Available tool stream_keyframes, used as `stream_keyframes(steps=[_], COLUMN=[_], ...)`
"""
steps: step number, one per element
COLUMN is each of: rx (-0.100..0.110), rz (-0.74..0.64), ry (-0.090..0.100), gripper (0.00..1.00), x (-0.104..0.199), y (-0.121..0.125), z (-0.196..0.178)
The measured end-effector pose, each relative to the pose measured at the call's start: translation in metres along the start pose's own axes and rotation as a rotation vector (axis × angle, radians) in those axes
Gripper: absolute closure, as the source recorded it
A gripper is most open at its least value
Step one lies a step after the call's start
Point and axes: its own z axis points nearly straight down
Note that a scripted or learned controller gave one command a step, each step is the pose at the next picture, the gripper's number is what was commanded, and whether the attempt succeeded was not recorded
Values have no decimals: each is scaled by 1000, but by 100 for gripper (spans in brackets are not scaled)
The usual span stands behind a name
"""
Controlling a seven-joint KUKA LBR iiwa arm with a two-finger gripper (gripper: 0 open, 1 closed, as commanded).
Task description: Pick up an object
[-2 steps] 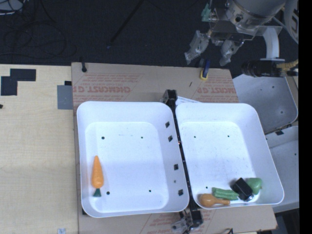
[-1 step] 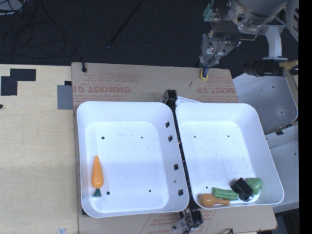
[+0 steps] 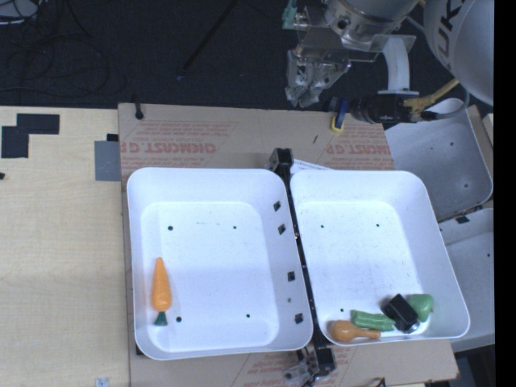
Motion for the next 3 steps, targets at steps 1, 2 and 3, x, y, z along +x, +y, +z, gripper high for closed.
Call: stream_keyframes(steps=[1, 2, 3], rx=[11, 8, 5], rz=[11, 14, 10], ry=[-4, -4, -3], gripper=[100, 100, 100], x=[-58, -145, -198], y=[-13, -10, -2], z=[99, 162, 203])
